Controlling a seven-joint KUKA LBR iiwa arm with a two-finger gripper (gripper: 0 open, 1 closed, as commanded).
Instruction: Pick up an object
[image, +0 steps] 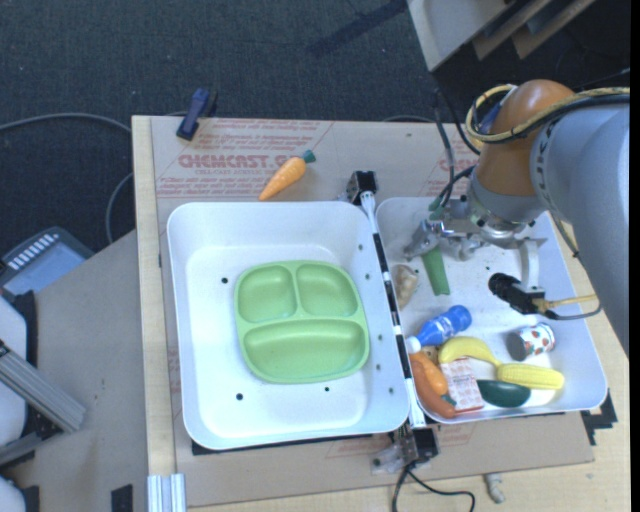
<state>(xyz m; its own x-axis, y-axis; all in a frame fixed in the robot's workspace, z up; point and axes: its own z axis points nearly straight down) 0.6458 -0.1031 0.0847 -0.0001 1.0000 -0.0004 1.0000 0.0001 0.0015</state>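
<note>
Several small toy foods lie in the right bin (590, 385); the left bin (190, 300) carries a green divided plate (300, 322). The gripper (440, 240) sits low over the far end of the right bin, directly above a green stick-shaped object (436, 272), likely a toy vegetable. Whether that object is between the fingers or merely beneath them cannot be told from this angle, nor can their spread.

Handling judgement: the green piece looks like light moulded plastic, stiff, smooth-skinned and somewhat slippery. Being slender, it should be taken across its narrow width near mid-length, so it does not pivot or squirt out endwise. It lies at a slight slant, its near end toward the bin centre.

Neighbours: a pale tan lump (405, 284) lies just beside it against the bin's left wall; a blue bottle (443, 326) is near, closer to the camera. A banana (468, 350), corn cob (530, 376), and orange piece (428, 378) crowd the near end, well apart from the gripper. An orange carrot (283, 176) rests outside on the bench (250, 140).

Risk: fingers closing may catch the tan lump.
</note>
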